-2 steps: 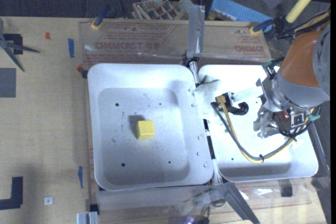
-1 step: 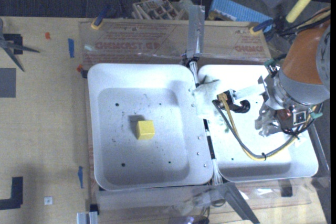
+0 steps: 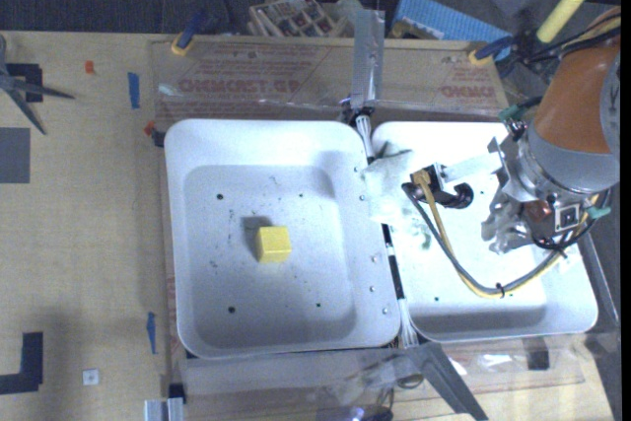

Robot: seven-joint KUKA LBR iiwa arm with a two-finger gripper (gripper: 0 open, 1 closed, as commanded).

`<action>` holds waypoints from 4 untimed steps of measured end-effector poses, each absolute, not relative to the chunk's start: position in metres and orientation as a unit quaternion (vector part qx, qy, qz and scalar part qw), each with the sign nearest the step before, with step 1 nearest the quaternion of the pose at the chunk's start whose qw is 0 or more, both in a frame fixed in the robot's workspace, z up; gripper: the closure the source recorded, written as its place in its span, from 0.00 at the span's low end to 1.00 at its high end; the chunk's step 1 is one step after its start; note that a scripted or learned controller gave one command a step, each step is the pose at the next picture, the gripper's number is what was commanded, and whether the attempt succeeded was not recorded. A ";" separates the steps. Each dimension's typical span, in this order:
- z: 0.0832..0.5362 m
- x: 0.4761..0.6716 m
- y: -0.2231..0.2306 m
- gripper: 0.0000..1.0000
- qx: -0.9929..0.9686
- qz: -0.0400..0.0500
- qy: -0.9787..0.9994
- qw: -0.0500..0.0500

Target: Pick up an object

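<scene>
Since the pincer [image 3: 505,230] hangs over the right bin [image 3: 542,306] while the yellow block [image 3: 273,244] sits in the left bin [image 3: 202,153], the big risk here looks pretty obvious: a grab at nothing. The block is roughly mid-floor of the left bin, lying flat on its own, well apart from the walls and from the robot. If the program just drops and closes where it is now, it probably comes up with air.

Second worry is the ridge [image 3: 383,212] where the two bins meet. To reach the block the arm [image 3: 582,99] has to cross from right to left over those rims. If it travels too low, the wrist could clip them and shove a bin around on the worktop [image 3: 79,212].

Third, the block looks small with smooth faces, so an off-centre grab could nudge it sideways or squirt it out rather than lift it.

As for the pose: the arm comes in from the right, with its grey body and orange band over the far right corner of the right bin. The wrist points down, and the pincer is above the right half of that bin's floor. From this slanted top view it's honestly impossible to tell whether the pincer is spread or pressed together. Nothing can be seen pinched in it.
</scene>
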State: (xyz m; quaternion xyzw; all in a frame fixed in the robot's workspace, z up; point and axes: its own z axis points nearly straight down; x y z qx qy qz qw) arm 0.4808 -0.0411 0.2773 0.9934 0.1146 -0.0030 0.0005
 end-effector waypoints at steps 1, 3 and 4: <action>0.277 0.522 -0.032 1.00 0.995 0.000 0.100 0.000; 0.259 0.480 0.001 1.00 0.995 0.000 0.099 0.000; 0.274 0.480 0.018 1.00 0.995 0.001 0.098 0.001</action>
